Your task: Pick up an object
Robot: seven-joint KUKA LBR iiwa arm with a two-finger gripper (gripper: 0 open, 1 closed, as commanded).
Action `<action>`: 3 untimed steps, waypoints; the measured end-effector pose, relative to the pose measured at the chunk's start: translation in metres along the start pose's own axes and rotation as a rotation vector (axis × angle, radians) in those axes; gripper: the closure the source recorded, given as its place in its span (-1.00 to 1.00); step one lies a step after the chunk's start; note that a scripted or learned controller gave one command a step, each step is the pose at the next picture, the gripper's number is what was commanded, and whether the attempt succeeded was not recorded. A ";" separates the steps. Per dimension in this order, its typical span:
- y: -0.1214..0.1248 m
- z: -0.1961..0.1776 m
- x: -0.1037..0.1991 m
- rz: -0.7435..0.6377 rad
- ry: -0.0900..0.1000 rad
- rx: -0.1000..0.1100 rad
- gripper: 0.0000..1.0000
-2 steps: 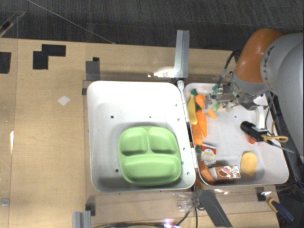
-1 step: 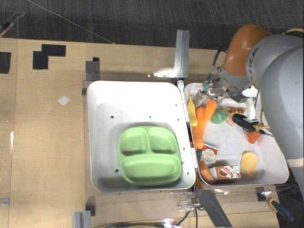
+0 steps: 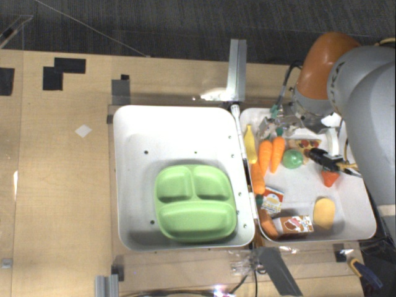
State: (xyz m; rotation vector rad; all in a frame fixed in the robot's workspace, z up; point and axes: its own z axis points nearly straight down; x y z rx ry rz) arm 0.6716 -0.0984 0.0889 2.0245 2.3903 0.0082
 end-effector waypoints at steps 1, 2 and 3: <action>0.004 -0.015 0.002 -0.009 -0.001 -0.009 1.00; 0.013 -0.098 0.083 0.118 0.003 0.003 1.00; 0.015 -0.098 0.094 0.201 0.002 0.004 1.00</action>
